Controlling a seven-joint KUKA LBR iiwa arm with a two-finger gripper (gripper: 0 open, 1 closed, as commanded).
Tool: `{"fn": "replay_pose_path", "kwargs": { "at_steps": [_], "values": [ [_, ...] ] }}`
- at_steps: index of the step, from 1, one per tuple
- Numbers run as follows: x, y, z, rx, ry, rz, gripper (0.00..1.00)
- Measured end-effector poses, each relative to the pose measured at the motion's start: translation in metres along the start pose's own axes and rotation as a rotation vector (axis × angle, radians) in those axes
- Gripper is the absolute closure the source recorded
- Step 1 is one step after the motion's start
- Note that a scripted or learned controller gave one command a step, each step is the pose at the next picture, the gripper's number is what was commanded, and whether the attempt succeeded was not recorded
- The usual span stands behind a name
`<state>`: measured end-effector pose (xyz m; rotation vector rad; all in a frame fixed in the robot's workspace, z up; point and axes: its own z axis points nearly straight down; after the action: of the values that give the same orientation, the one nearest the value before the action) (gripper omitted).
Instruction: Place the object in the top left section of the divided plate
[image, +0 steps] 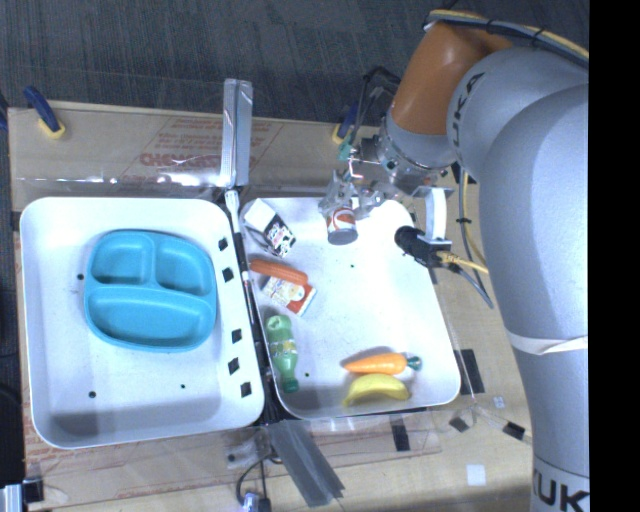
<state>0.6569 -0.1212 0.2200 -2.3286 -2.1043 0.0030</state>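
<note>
We take the task's thing to be the small can-like object (342, 227) at the end effector (342, 215), near the back of the right bin (430, 330): silvery, with a red-and-white band and a dark open end facing us. It appears to sit between the fingers, slightly above the bin floor, so we judge the end effector clamped on it, though the contact is small in view. We would expect it to be light, rigid and smooth-walled, so somewhat slippery; a grip across its round sides near the middle looks safest, since a hold near the rim could let it tilt or slide out. The blue divided plate (150, 290) lies in the left bin (60, 400), well apart from the object, with three sections, and the upper left one is the target. Counting outward in the right bin, we see one small white carton (270, 226), one orange sausage-like piece (278, 271), one red-and-white packet (288, 293), one green bottle (283, 351), one carrot (377, 363) and one banana (377, 389). The worktop (130, 140) carries two bins in all.
</note>
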Motion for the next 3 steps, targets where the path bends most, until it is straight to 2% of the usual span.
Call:
{"fn": "replay_pose_path", "kwargs": {
  "at_steps": [1,2,3],
  "values": [
    [0.067,-0.007,-0.012,0.0,-0.001,0.094,1.0],
    [0.145,-0.033,-0.07,-0.003,-0.001,-0.096,1.0],
    [0.215,-0.074,-0.034,0.001,-0.002,-0.247,1.0]
  ]
}}
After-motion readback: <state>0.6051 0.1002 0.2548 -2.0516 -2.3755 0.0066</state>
